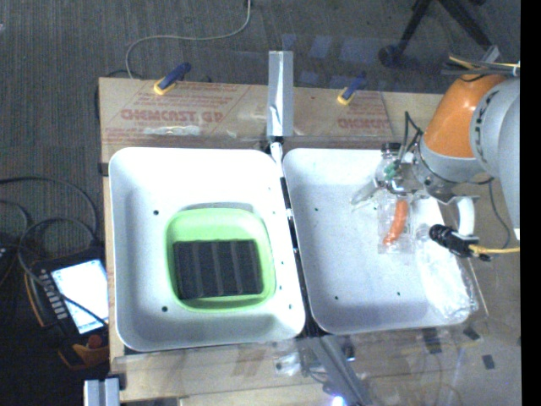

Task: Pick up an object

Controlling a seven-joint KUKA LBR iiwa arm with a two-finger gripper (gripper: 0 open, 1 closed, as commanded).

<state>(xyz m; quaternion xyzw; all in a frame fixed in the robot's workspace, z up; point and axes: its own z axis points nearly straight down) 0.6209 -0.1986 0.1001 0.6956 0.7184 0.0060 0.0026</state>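
Counter [169, 108] is cardboard-topped on dark carpet, office chair base [431, 15] behind; orange object in clear wrap [396, 223] lies in right bin [338, 294], pincer [396, 174] just above it, state unclear.

You're looking at a robotics lab: a clamped board bench [211, 112] on grey carpet [68, 24], an office chair base [431, 7] far right, loose cables [51, 201] left.

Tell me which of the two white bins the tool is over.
The right-hand bin, the one holding the orange item in clear wrap. The tool sits above its far right corner; the left bin holds a green tray.
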